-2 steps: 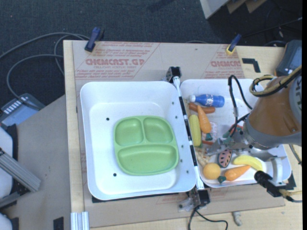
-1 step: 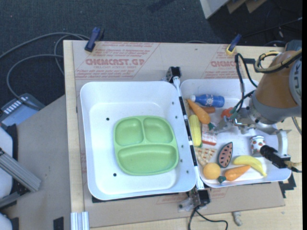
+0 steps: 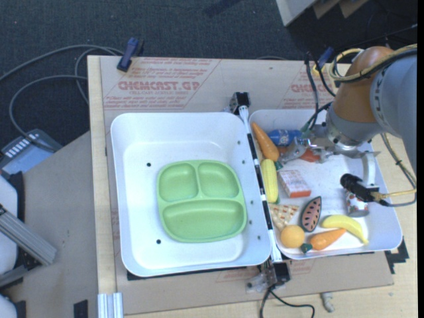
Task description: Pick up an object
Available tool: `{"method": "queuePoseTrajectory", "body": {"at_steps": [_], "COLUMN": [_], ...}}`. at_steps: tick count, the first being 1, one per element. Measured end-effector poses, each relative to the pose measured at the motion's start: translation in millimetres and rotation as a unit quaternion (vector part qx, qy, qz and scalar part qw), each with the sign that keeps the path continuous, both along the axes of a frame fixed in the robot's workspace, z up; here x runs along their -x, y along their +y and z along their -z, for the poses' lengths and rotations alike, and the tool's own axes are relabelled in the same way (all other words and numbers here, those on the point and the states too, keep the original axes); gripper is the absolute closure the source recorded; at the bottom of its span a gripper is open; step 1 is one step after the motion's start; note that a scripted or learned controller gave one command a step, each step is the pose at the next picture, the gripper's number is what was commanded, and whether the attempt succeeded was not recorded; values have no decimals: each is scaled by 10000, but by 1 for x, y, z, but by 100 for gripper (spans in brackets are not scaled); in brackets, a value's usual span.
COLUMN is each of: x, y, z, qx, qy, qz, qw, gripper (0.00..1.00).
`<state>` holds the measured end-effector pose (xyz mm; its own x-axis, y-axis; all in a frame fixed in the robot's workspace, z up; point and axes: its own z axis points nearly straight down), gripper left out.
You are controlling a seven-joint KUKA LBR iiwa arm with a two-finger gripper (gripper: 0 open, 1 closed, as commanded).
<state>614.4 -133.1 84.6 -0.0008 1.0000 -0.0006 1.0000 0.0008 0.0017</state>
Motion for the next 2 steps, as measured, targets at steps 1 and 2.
{"method": "queuePoseTrajectory", "body": {"at_steps": [1, 2], "x": [-48, -49], "y": [2, 2], "z": [3, -8], "qx": [-7, 6], "qy": [115, 86], "qz": [-7, 1], "qw": [9999, 10000], "gripper": [0, 100]}}
